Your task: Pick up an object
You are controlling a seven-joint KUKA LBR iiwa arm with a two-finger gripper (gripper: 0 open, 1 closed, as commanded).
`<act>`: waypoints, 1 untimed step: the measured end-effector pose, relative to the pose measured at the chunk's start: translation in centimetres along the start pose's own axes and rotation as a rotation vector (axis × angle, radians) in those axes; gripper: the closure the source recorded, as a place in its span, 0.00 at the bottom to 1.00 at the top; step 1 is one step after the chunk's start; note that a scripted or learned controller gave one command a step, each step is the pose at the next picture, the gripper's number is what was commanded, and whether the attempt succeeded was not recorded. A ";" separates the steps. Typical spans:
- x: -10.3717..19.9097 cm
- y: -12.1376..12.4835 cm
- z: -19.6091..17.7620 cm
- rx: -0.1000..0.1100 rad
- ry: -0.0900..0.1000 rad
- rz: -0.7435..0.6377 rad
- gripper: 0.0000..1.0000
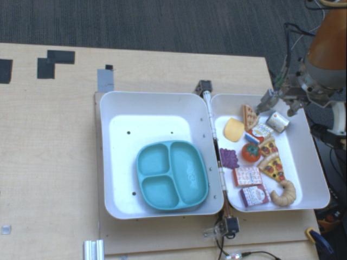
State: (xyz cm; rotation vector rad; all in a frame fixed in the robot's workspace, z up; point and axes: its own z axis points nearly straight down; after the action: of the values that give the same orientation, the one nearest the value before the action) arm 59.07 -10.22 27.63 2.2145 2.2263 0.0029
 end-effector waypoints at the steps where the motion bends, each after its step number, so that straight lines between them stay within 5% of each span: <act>1: -9.3 -0.4 9.0 0.002 -0.001 0.004 0.00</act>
State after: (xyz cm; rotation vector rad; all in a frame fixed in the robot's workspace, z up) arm 58.72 -19.54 18.62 2.2190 2.2229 -0.0009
